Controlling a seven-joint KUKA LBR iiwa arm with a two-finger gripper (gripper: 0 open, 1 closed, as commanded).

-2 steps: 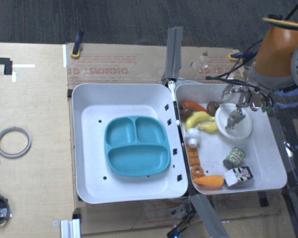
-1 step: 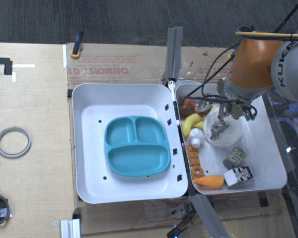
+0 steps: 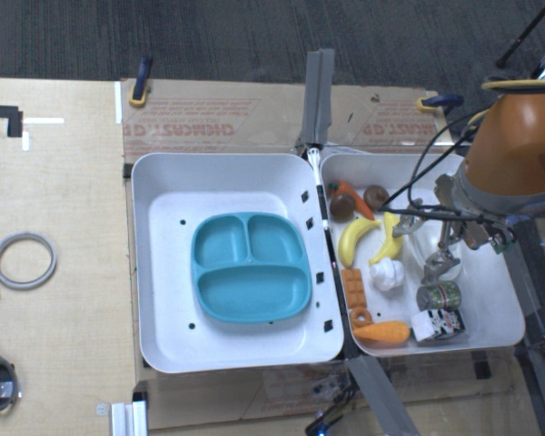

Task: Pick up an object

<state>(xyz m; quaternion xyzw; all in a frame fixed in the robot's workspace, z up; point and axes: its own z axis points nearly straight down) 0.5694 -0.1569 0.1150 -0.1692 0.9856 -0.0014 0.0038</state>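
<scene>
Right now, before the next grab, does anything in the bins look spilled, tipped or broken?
Nothing spilled or broken. The right bin is just crowded: bananas, a carrot, a green can on its side and other pieces heaped loosely together. The teal divided plate lies flat in the left bin. The gripper hangs above the can.

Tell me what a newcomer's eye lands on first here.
The teal divided plate alone in the left bin stands out most. Next, the cluttered right bin: yellow bananas, a carrot, a small can, with the pincer just above the can.
</scene>
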